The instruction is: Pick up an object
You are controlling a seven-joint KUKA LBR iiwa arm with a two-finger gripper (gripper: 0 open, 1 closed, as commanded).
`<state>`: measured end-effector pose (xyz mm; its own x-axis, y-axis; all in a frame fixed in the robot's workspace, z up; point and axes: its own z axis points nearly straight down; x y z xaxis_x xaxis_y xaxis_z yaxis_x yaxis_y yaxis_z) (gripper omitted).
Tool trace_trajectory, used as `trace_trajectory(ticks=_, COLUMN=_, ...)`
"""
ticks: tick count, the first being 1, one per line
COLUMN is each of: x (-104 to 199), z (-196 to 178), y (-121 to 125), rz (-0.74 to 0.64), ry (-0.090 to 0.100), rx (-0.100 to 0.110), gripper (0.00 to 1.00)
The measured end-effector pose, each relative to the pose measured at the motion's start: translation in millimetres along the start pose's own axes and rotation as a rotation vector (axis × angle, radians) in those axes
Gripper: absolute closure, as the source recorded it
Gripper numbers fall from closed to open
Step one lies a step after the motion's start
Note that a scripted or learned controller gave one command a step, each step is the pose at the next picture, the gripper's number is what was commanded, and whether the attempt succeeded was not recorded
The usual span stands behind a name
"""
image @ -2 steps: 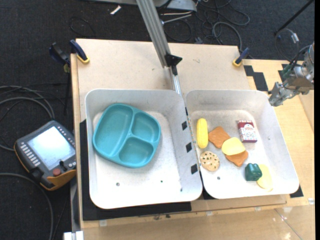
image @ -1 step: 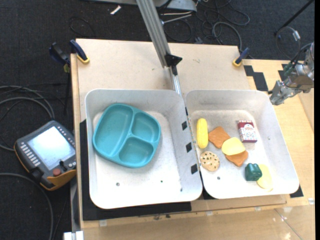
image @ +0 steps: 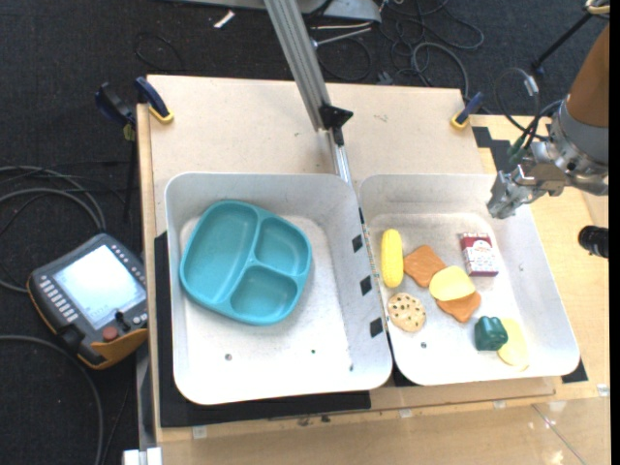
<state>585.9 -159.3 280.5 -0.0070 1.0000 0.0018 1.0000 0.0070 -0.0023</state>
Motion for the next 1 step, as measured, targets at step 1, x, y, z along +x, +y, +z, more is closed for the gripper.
trace_trajectory(ticks=1, x=56.5, z=-2.1, y=-8.8, rz=-0.001, ry=0.000, rx=-0.003, gripper=1.00)
